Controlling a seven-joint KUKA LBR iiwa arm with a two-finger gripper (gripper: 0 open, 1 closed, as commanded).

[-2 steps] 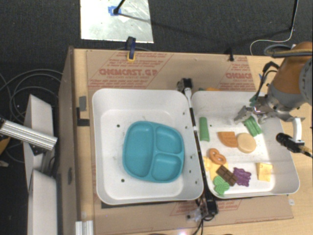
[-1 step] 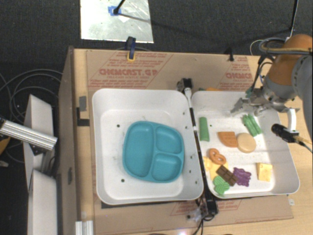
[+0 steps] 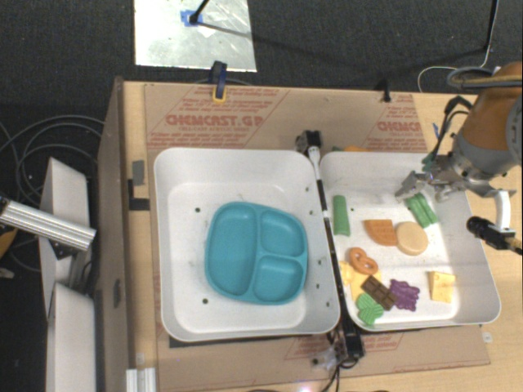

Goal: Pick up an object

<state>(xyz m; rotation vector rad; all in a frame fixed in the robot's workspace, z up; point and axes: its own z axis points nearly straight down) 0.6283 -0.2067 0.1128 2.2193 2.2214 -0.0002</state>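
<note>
Toy food clutters the right bin (image 3: 482,300).
Beyond that bin, I read "CHEMCAST GP" on the board (image 3: 214,121); my gripper (image 3: 421,188) hangs above the green piece (image 3: 422,211), grip unclear.

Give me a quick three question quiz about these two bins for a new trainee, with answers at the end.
1. True or false: the teal divided plate lies in the left bin.
2. Which toy lies nearest the gripper: A the green stick, B the purple grapes, C the cheese wedge?
3. Fill in: the round beige toy touches the ____ slice on its left.

Key: 1 true; 2 A; 3 orange.
</note>
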